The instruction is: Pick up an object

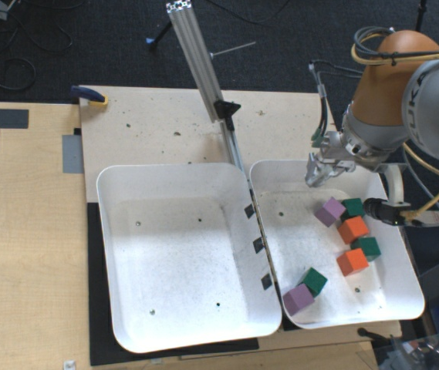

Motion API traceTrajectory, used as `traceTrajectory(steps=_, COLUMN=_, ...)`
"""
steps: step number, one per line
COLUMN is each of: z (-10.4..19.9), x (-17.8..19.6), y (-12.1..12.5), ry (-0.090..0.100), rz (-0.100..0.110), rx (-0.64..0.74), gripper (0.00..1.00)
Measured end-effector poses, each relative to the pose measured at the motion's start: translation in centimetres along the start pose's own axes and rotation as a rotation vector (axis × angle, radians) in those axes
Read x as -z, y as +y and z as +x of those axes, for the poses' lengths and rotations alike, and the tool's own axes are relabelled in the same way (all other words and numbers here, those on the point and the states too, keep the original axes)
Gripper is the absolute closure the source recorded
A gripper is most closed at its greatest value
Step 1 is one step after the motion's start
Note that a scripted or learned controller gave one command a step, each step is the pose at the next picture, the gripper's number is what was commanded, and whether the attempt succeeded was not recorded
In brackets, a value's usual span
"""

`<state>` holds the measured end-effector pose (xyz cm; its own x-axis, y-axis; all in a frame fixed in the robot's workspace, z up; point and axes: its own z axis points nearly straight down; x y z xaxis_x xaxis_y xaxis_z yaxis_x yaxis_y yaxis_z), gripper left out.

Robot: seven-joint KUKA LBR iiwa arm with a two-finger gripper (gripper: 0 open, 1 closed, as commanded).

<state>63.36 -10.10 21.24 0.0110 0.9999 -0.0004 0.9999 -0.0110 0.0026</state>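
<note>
Nearest the camera, in the right bin, a purple block touches a green block by the front rim close to the divider. Farther back, toward the bin's right side, an orange block sits just beside a second green block. Beyond these lie another orange block, a third green block and a second purple block, clustered together. The left bin stands alongside on the surface. Above the right bin's far part hangs the pincer, apart from every block; whether it is open or closed cannot be told.
</note>
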Motion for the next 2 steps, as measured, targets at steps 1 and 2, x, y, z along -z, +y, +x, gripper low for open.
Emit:
traceTrajectory(steps=1, z=-0.2, x=1.9, y=0.0, ry=0.001, rz=0.002, rx=0.002, gripper=1.00)
traceTrajectory(steps=2, z=4.6, x=1.0, y=-2.4, ry=0.001, rz=0.006, rx=0.013, gripper=1.00)
